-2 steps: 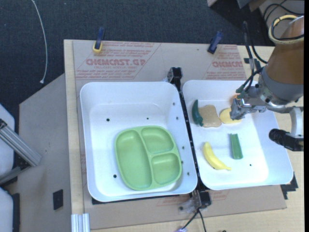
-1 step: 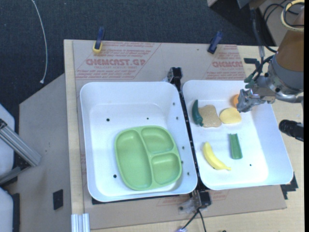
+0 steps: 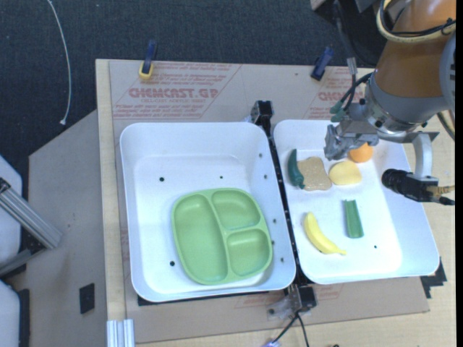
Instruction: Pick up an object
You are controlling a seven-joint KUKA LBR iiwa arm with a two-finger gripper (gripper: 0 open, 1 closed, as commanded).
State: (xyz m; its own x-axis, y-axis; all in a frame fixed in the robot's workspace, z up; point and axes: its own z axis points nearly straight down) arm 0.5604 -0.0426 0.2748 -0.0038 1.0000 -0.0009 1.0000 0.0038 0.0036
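1. Objects are gathered in the right bin (image 3: pixel 405 259): banana (image 3: pixel 322 235), green stick (image 3: pixel 353 218), dark green pepper (image 3: pixel 294 169), tan bread slice (image 3: pixel 314 173), yellow lemon-like piece (image 3: pixel 346 173), orange ball (image 3: pixel 360 152). All lie loose and spaced, presumably so that single picks are possible.
2. Green divided plate (image 3: pixel 219 234) is kept alone in the left bin (image 3: pixel 145 194).
3. Arm is reached in from the right, wrist pointing down; the tool (image 3: pixel 340 147) is poised over the orange ball and yellow piece. Finger state cannot be told; no grasp is seen.
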